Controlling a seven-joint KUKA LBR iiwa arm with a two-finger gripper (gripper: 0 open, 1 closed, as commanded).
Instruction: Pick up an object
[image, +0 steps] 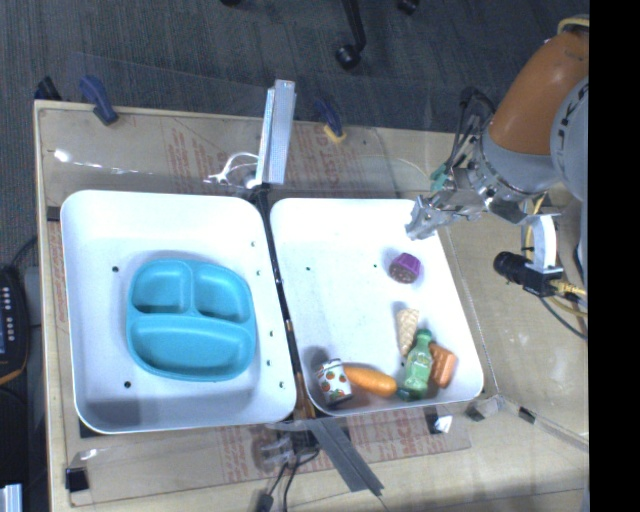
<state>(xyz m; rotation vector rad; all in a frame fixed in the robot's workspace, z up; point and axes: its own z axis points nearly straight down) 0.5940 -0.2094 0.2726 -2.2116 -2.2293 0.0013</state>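
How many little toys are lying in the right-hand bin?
6, perhaps more hidden in the pile: a purple toy alone near the back; a cone, green bottle, orange piece, carrot and can at the front.

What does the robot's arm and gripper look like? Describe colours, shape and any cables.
The arm is rounded and bulky, grey with a broad orange band above the wrist. Thin dark cables run along the wrist. The gripper is small, metallic grey, with a touch of teal near its base.
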